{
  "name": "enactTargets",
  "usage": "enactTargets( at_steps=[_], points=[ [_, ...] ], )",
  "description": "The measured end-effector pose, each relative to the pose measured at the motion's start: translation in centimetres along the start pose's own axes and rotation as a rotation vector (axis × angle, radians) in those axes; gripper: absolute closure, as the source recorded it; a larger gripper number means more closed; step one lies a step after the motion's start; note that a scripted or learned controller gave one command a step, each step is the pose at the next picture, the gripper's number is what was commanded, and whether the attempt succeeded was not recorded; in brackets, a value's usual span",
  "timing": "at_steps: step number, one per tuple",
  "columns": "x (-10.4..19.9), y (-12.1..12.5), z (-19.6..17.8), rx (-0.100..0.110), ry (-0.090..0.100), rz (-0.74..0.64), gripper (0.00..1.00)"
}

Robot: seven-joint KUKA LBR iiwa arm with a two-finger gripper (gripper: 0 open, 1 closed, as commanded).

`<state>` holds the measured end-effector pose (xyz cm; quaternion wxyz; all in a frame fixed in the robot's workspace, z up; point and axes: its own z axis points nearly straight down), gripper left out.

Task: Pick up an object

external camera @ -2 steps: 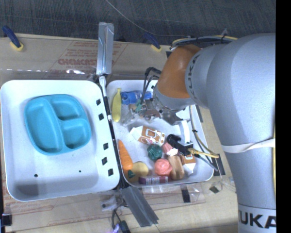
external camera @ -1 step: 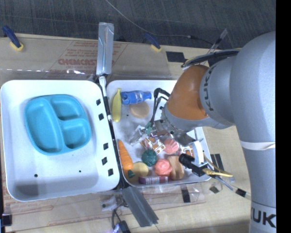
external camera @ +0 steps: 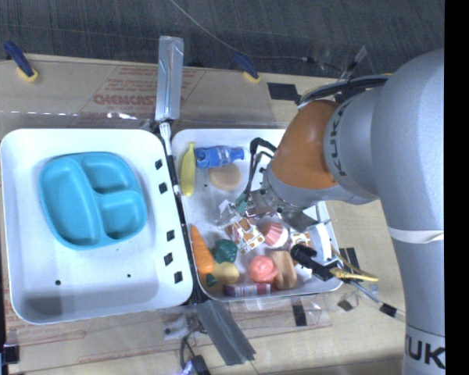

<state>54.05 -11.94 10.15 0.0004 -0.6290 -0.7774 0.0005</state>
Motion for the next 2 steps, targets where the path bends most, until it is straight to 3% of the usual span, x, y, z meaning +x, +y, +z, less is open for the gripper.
enactTargets(
  at_steps=[1, 2],
  points=[
    [7.1, 9.1, -9.4, -0.007, 0.002, 0.031, 1.0],
    [9.2, 9.5, -9.0, 0.001, 0.001, 0.027, 1.0]
  ],
)
